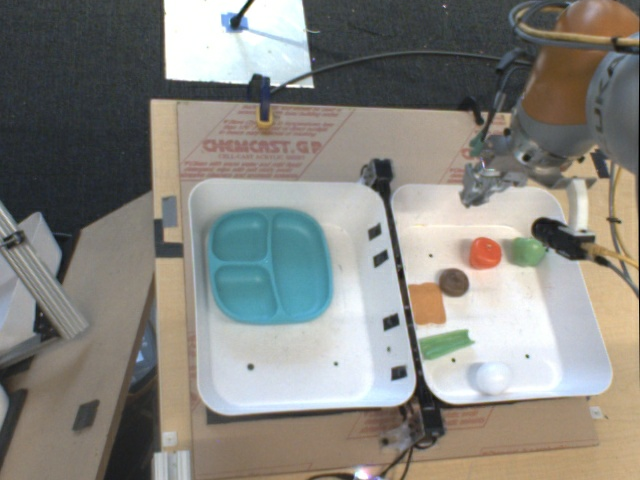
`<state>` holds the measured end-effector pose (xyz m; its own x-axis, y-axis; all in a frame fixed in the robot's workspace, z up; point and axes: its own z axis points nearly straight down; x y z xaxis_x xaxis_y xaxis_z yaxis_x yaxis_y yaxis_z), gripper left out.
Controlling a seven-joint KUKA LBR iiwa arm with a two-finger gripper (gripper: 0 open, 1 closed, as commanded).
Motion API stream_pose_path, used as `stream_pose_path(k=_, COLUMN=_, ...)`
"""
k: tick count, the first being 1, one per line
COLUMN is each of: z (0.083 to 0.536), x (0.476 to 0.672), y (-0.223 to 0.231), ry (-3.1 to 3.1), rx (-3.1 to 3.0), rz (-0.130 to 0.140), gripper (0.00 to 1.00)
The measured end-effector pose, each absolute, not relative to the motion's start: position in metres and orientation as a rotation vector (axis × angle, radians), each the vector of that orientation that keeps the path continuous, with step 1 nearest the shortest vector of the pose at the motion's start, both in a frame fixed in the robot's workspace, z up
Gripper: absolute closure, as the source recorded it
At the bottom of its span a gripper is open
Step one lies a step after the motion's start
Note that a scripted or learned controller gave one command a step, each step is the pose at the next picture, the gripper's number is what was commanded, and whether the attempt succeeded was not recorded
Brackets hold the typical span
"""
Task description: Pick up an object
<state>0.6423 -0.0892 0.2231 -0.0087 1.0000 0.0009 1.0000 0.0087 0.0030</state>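
Arm over the far edge of the right bin, six small things scattered below it.

The pincer point(478, 190) hangs at the far rim of the right bin point(580, 318), above bare white floor; whether its fingers are spread or pressed together I cannot tell, and nothing shows between them. In that bin a red piece point(485, 253) and a green round piece point(527, 251) lie near the far right, a dark brown disc point(454, 282) just left of them, an orange slab point(428, 304) by the divider, a green strip point(446, 344) with its long axis running left-right, slightly tilted, and a white ball point(491, 376) by the near rim. The left bin point(290, 368) holds a teal divided plate point(270, 265), with open floor near it. Both sit on the table point(170, 268).
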Motion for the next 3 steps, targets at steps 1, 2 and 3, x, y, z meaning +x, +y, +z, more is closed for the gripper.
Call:
stream_pose_path(k=1, z=0.217, x=0.629, y=-0.031, ry=2.23, rx=2.214, rz=0.0, gripper=1.0)
stream_pose_path(k=2, z=0.212, x=0.613, y=0.018, ry=2.233, rx=2.213, rz=0.0, gripper=1.0)
stream_pose_path(k=3, z=0.208, x=0.605, y=0.07, ry=2.23, rx=2.214, rz=0.001, gripper=1.0)
